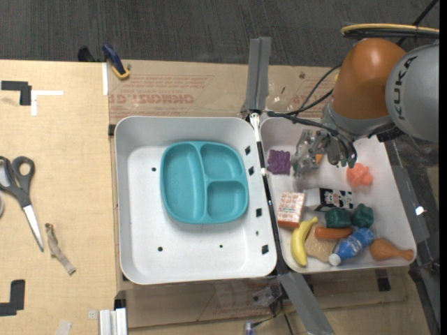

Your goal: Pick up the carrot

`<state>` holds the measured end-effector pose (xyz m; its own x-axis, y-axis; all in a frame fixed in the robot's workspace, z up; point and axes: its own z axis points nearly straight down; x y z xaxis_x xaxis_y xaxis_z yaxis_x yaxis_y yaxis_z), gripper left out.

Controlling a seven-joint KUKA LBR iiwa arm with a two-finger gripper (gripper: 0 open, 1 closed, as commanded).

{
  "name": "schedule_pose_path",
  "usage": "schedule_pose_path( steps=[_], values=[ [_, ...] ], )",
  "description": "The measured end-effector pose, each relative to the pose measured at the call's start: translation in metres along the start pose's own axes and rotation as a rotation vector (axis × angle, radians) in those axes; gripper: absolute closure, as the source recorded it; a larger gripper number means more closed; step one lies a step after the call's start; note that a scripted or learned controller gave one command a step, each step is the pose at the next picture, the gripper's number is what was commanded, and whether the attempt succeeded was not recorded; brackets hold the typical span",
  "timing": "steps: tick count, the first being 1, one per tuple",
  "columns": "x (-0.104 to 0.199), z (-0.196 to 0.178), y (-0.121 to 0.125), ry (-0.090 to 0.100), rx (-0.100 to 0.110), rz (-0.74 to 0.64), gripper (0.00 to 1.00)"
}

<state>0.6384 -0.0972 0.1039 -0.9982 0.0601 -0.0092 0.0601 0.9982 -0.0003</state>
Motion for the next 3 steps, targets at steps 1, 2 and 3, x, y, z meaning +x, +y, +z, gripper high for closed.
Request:
schedule_pose_path(
  steps=[1,2,3],
  values=[
    [0.044,0.01,-0.068,0.006,-0.001,-0.246,1.0],
    [-0.031,-0.21,-0.115,0.003,-0.001,-0.285,1.0],
    [0.081,-0.223,-0.13,0.006,-0.002,-0.376,1.0]
  ],
)
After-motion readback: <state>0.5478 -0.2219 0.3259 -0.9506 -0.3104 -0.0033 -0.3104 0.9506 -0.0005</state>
